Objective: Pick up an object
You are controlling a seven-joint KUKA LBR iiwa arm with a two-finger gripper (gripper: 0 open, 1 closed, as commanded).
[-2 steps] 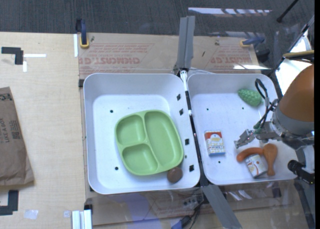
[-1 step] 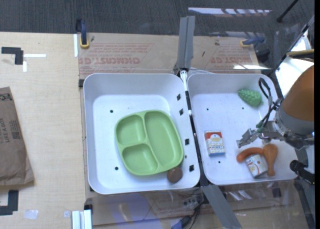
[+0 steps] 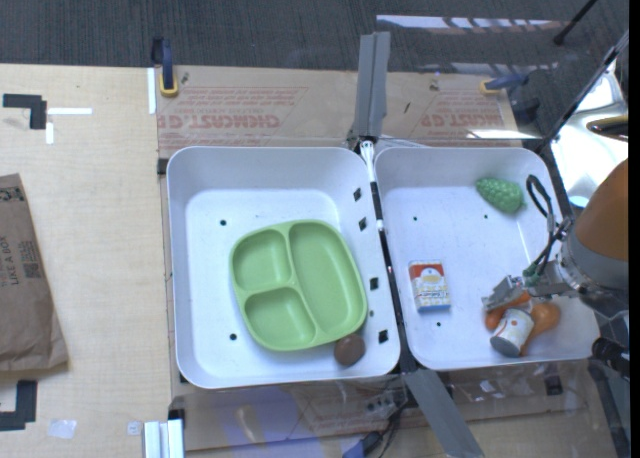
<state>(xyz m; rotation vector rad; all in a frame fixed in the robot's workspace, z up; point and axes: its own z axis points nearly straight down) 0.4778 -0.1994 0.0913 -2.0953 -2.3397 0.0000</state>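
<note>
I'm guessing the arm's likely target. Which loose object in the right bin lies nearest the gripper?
The small white canister with a red band, lying tilted just below the gripper. The white-and-red carton and the green bumpy object lie farther off.

Green divided plate (image 3: pixel 298 284) lies in left bin (image 3: pixel 190 246).

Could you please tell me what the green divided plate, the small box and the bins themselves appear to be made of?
The green divided plate looks like moulded plastic: one even colour, matte, with rounded ridges between its three compartments. The small box seems to be printed cardboard, with flat faces, sharp edges and a red and white label. The bins, such as the left bin, look like thin white plastic or coated sheet; their smooth, faintly glossy walls leave that open.
</note>
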